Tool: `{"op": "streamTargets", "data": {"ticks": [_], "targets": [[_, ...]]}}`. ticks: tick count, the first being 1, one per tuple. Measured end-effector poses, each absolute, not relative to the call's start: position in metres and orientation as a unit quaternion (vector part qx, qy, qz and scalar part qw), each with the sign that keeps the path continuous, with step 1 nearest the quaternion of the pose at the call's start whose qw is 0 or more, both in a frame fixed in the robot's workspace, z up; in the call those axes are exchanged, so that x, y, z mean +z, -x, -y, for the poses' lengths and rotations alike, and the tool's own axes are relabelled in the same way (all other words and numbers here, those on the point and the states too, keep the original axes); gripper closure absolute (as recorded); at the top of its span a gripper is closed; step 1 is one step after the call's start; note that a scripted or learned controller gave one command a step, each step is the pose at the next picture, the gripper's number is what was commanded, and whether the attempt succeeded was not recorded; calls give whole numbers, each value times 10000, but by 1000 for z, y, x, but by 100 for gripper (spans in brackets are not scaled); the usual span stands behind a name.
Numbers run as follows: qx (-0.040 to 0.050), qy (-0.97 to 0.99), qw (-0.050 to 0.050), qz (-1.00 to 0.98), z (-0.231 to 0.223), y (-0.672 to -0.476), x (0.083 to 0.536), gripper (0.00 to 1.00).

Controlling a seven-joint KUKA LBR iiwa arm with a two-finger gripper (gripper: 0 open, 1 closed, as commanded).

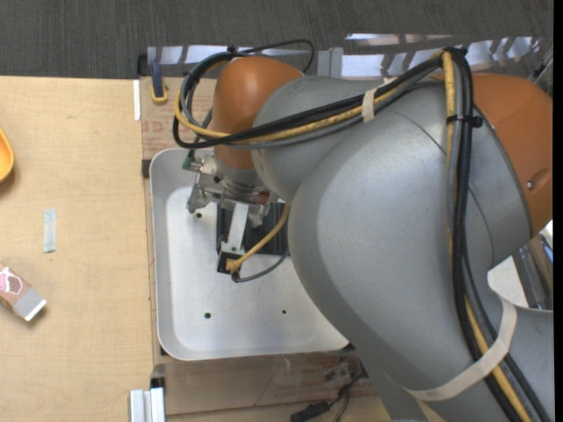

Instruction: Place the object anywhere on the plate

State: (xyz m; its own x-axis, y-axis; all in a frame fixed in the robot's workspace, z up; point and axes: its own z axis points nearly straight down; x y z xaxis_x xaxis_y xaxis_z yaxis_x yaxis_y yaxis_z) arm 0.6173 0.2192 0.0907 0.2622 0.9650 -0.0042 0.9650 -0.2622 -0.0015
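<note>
Seemingly early: the hand (208, 202) hangs over the white bin's (186, 323) far left corner, its grip unreadable, placing undone.

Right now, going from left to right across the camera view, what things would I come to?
Small pink and white object → pale strip → white bin → grey arm. I left out the orange thing at the left edge, since it overlaps the pink and white object.

Pale wooden tabletop (79, 148) carries white bin (185, 310) at centre; at left, orange item (4, 158), grey strip (49, 231), pink-and-white block (19, 294).
</note>
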Motion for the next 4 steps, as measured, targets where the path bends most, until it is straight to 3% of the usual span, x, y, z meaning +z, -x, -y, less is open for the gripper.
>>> {"op": "streamTargets", "data": {"ticks": [1, 2, 3, 4], "targets": [[-81, -9277, -39, -3733, -229, -655, 91, 0], [-66, -9279, 1, -3728, -225, -656, 99, 100], [-24, -8308, 15, -5565, -226, -635, 92, 100], [16, -9673, -12, -2537, -217, -619, 94, 100]]}}
